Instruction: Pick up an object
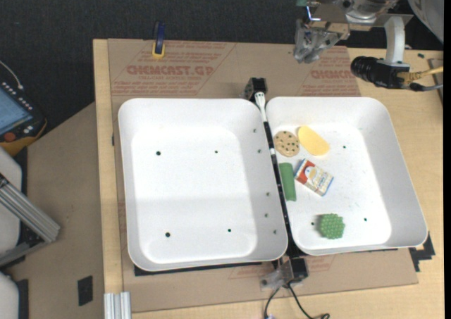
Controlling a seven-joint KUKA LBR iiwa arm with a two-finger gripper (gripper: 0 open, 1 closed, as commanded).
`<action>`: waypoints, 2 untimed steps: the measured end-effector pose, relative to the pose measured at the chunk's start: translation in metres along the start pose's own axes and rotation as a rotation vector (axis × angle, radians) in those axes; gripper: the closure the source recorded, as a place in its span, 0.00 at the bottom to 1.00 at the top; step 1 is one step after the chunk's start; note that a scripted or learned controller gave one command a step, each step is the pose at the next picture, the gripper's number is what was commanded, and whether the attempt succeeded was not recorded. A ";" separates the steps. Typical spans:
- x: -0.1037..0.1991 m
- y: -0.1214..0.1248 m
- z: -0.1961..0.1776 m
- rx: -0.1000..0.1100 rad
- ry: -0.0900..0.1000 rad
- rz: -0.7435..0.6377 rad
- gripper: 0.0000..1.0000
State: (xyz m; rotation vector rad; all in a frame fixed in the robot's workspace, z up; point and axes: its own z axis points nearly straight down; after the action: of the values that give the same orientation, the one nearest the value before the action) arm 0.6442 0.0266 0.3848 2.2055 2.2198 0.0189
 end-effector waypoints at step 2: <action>0.053 0.026 -0.058 0.009 0.002 0.000 1.00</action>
State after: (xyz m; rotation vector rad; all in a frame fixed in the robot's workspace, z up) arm 0.6691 0.0797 0.4434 2.2107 2.2258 0.0104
